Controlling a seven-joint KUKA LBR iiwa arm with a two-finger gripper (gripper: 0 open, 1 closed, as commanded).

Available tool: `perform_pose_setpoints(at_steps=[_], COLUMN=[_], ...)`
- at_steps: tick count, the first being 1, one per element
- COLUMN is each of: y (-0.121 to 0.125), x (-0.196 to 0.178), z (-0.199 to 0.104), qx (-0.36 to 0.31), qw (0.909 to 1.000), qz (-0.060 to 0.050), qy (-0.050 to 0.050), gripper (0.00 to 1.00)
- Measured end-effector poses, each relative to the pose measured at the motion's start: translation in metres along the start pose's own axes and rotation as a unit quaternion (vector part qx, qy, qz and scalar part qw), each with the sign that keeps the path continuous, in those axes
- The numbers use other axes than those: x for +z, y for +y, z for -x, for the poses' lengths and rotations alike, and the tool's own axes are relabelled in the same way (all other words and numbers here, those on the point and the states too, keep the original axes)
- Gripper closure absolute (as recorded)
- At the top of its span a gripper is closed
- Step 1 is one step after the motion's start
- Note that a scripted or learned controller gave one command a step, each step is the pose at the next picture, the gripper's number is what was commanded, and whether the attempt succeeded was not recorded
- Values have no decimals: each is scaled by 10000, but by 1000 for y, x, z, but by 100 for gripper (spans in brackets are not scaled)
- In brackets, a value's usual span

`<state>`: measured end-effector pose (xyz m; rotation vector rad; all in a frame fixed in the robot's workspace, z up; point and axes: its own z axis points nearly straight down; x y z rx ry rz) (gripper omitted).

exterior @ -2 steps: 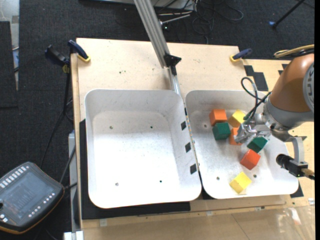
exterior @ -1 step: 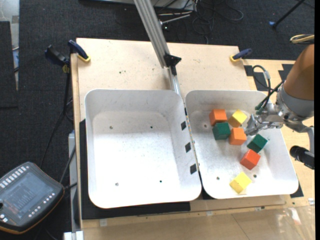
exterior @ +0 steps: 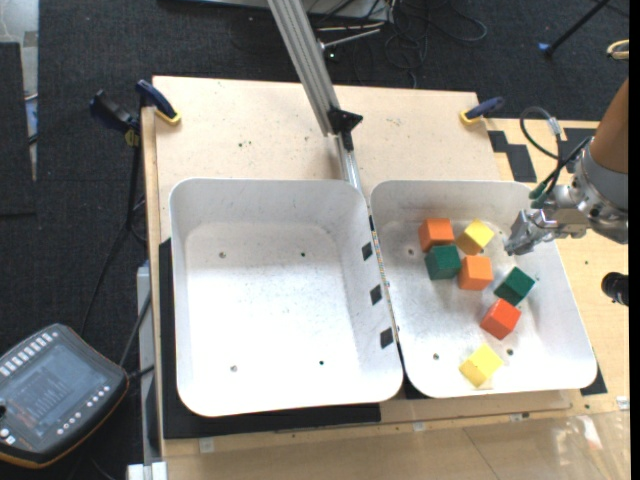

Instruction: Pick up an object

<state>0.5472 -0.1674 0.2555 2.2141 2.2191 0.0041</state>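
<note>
Several small blocks lie in the right bin (exterior: 560, 353). An orange block (exterior: 436, 233) and a yellow block (exterior: 478, 236) sit at the back. In front of them are a dark green block (exterior: 443, 263) and a second orange block (exterior: 476, 272). A green block (exterior: 517, 286), a red-orange block (exterior: 501, 318) and another yellow block (exterior: 480, 365) trail toward the front. My gripper (exterior: 520, 240) hangs over the bin's right side, just right of the back yellow block and above the green block. I see no block in it.
The left bin (exterior: 265, 298) adjoins the right one along a shared middle wall. A slanted metal pole (exterior: 305, 53) comes down to the bins' back junction. A teach pendant (exterior: 50, 393) lies off the bench at front left. Clamps hold the board's back corners.
</note>
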Motion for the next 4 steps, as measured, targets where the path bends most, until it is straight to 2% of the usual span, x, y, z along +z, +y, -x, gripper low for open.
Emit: perform_pose_setpoints(at_steps=[2,4], y=[6,27], x=[3,28], z=[-125,-235], qx=[-37,-27], qw=[10000,10000], qz=[-34,-34], qy=[26,21], gripper=[100,100])
